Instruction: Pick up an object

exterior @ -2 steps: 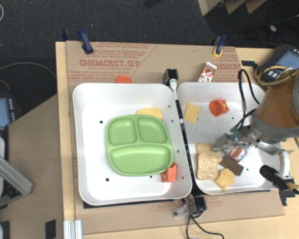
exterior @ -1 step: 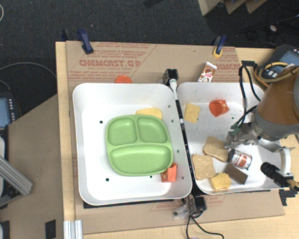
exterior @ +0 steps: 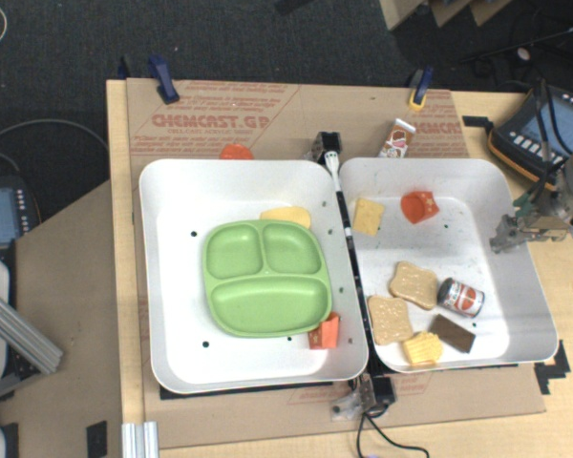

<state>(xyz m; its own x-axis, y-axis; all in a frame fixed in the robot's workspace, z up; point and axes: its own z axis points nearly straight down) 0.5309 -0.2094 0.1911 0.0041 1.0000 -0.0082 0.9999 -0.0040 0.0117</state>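
Observation:
The right bin [exterior: 516,265] holds a pale yellow cheese square [exterior: 368,216], a red block [exterior: 419,206], two toast slices [exterior: 414,284] [exterior: 391,319], a small can [exterior: 460,298] lying on its side, a brown bar [exterior: 454,333] and a yellow ridged piece [exterior: 421,349]. My gripper [exterior: 508,237] hangs over this bin's right rim, well right of the red block and above the can. Nothing shows in its grasp.
The left bin [exterior: 167,256] carries a green divided plate [exterior: 265,277], a yellow piece [exterior: 286,217] behind it and an orange block [exterior: 325,332] at its front right corner. A small carton [exterior: 397,139] lies on the cardboard behind the right bin. Blue clamps [exterior: 162,79] [exterior: 419,86] stand at the back edge.

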